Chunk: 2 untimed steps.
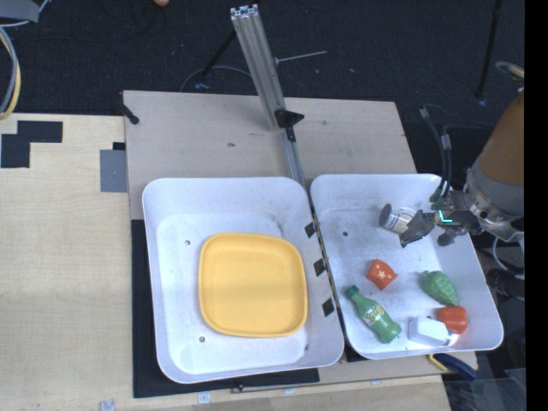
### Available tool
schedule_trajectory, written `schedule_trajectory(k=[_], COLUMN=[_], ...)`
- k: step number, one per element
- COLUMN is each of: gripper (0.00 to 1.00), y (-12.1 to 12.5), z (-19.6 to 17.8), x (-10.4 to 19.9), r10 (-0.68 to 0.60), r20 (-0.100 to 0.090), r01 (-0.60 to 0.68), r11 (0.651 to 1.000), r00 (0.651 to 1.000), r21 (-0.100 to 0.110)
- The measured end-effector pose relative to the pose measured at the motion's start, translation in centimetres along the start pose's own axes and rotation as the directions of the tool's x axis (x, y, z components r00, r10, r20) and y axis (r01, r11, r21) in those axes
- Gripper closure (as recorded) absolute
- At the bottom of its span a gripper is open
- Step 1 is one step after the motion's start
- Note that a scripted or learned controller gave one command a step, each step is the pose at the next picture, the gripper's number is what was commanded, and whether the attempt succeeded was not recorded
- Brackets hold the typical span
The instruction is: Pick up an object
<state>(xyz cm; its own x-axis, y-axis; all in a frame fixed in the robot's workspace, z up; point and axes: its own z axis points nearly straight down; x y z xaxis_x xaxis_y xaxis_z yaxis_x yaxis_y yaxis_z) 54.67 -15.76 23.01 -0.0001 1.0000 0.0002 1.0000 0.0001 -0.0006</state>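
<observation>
Small can (396, 219): silver, lying on its side in the right bin (360, 197), near the back.
Gripper (425, 227): just beside the can, low over the bin (I cannot tell if its fingers are apart or together).
Red block (382, 274): in the middle of the right bin.
Green bottle (373, 314): lying near the front of that bin.
Green lumpy toy (440, 287): by the right wall.
Red and white thing (441, 324): in the front right corner.
Yellow plate (253, 284): flat in the left bin (171, 204).
</observation>
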Motion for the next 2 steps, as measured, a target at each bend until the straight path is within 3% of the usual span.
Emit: schedule_trajectory(k=[1, 2], gripper=[0.0, 0.0], y=[0.0, 0.8], z=[0.0, 5.2], x=[0.0, 0.5], r10=[0.0, -0.001], r20=[0.0, -0.001], r01=[0.0, 0.001], r11=[1.0, 1.0], r00=[1.0, 1.0], r21=[0.0, 0.004])
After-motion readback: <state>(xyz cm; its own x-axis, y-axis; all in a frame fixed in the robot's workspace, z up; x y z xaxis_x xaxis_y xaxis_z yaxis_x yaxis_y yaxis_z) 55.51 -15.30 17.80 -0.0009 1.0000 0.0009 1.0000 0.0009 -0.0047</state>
